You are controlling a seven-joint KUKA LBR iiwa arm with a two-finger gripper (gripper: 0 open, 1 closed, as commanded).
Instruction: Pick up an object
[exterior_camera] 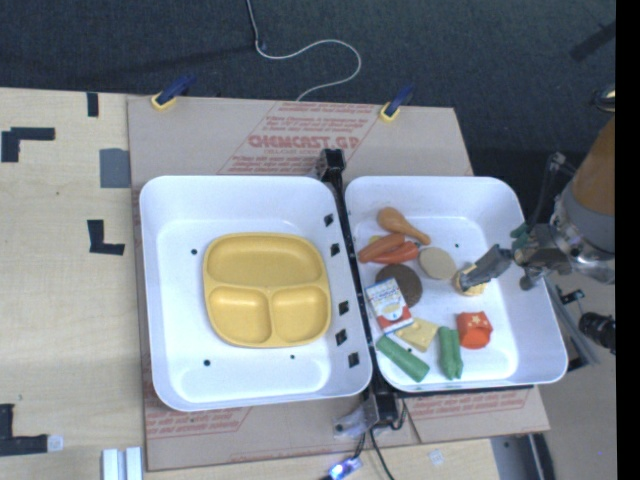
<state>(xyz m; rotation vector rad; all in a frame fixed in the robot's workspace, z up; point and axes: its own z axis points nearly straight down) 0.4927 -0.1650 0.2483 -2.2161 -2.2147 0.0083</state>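
The right bin (500, 203) holds several toy foods: an orange drumstick shape (403, 225), a red-orange carrot shape (388, 249), a brown disc (402, 280), a beige disc (437, 263), a red-and-white packet (388, 303), a yellow wedge (420, 333), two green pieces (402, 358) (449, 353) and a red piece (474, 329). My gripper (506, 271) hangs low over the bin's right side, open. Its left finger (487, 265) sits just over a small yellow piece (467, 284). Nothing is held between the fingers.
The left bin (165, 268) holds a yellow divided plate (268, 288). A black divider with clips (343, 268) runs between the bins. The arm enters over the right bin's right rim (545, 308). A white cable (300, 48) lies on the dark floor behind.
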